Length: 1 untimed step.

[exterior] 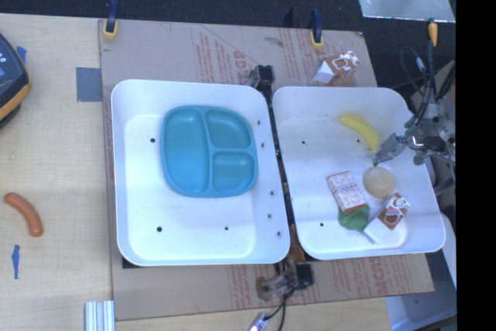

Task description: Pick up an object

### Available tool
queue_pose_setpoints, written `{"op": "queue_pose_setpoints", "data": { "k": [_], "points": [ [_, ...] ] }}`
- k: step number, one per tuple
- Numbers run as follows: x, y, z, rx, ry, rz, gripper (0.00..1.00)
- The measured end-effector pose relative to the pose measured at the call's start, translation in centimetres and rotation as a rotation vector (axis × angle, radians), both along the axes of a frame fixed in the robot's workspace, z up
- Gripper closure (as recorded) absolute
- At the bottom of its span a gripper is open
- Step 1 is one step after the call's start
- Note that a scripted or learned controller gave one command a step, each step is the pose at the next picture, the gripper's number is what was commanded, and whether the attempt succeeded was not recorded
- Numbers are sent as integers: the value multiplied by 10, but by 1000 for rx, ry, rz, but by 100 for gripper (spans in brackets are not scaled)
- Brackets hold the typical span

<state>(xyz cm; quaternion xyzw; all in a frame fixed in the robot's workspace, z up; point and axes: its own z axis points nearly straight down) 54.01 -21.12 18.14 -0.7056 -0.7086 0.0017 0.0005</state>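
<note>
While poised at the right bin's (pixel 310 244) far-right rim with claw (pixel 387 153) spread open and empty, hovers just above the round beige object (pixel 380 182). Sits between banana (pixel 360 129) and carton (pixel 346 191), reachable from above.

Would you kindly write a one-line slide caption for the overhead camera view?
Gripper hovers in the right bin between banana and round beige object; blue tray fills the left bin.

The gripper (pixel 394 147) is a small grey metal assembly with thin pale fingers (pixel 385 153) and dark cables looping above it.
</note>
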Motion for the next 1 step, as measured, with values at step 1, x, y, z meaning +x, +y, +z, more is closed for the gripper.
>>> {"op": "queue_pose_setpoints", "data": {
  "k": [1],
  "points": [
    [46,2,-91,1,2,2,0]
  ]
}}
